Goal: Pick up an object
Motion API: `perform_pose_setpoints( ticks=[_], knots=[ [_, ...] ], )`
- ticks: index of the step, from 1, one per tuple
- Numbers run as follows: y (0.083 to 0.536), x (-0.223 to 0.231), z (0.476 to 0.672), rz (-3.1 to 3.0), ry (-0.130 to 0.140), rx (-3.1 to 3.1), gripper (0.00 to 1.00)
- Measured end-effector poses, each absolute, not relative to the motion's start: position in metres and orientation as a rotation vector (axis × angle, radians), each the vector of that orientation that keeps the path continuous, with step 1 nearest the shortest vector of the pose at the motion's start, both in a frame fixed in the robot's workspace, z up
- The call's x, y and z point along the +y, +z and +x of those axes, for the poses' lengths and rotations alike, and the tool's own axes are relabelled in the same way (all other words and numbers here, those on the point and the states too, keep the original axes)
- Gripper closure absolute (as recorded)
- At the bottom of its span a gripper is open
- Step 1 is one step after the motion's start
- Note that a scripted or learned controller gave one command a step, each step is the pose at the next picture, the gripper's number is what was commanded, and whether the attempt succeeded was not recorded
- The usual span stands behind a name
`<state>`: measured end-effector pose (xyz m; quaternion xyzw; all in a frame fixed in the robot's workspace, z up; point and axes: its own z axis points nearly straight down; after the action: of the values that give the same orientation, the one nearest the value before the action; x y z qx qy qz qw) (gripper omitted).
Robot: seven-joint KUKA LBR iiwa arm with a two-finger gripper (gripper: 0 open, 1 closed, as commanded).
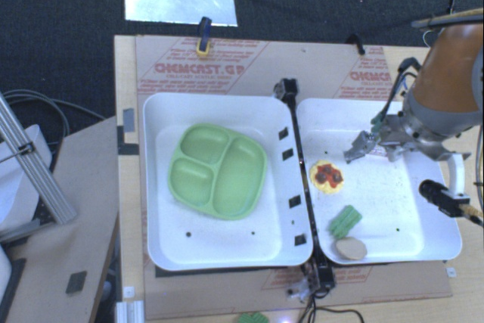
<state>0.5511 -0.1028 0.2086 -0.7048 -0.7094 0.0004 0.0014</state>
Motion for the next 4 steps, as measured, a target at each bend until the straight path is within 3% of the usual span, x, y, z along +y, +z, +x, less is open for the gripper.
perform_pose_setpoints(
  ticks=[1, 2, 3, 4],
  knots=[
    [0.171, -0.097, 0.543, -2.218, 0.002, -2.221, 0.00],
    [0.138, -0.102, 0.551, -2.220, 0.001, -2.221, 0.00],
    [0.086, -0.181, 0.593, -2.228, 0.003, -2.221, 0.00],
    [0.086, -0.183, 0.643, -2.221, -0.006, -2.232, 0.00]
  ],
)
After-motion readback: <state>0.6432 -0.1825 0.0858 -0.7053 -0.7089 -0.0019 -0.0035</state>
